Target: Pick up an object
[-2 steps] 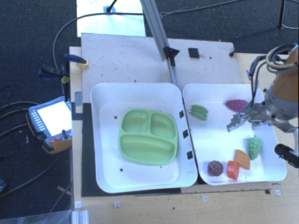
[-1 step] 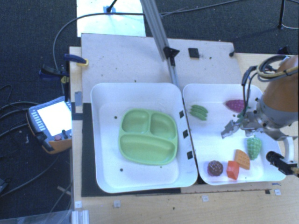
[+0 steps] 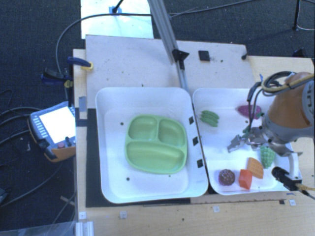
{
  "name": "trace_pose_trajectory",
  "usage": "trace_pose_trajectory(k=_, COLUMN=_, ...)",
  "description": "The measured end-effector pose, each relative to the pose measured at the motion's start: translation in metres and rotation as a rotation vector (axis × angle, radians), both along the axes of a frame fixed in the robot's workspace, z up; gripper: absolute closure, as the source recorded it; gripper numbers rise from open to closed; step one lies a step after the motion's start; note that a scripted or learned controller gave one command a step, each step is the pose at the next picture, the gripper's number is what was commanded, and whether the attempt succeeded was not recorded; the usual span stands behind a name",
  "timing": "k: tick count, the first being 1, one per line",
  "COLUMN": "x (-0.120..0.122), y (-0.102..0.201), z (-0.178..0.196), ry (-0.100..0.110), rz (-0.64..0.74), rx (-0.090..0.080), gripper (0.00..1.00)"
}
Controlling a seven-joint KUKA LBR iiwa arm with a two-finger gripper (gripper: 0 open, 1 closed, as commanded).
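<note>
2 bins (image 3: 147,95), 1 tray (image 3: 156,144), 6 toy foods (image 3: 209,117).

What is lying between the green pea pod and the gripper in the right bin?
In the camera view, bare white bin floor lies between the green pea pod and the gripper.

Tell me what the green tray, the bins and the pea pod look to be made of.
Tray: likely molded plastic, matte pale green, with smooth rounded compartments.
Bins: probably thin formed plastic, white with a slight sheen and soft rounded rims.
Pea pod: seemingly toy plastic or rubber, uniform bright green; too small to tell further.
</note>
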State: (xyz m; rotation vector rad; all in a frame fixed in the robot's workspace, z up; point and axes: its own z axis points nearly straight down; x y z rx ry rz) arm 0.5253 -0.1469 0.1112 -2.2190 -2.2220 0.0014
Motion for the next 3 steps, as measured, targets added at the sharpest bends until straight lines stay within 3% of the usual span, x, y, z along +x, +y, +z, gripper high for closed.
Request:
trace_pose_trajectory(k=1, x=0.002, y=0.0, z=-0.025, ry=-0.005, rz=0.0, rx=0.0, gripper=0.0)
trace_pose_trajectory(k=2, x=0.005, y=-0.001, z=-0.012, ry=-0.014, rz=0.001, rx=-0.003, gripper=1.0)
trace_pose_trajectory(k=3, x=0.003, y=-0.003, z=0.052, ry=-0.008, rz=0.002, rx=-0.002, gripper=1.0)
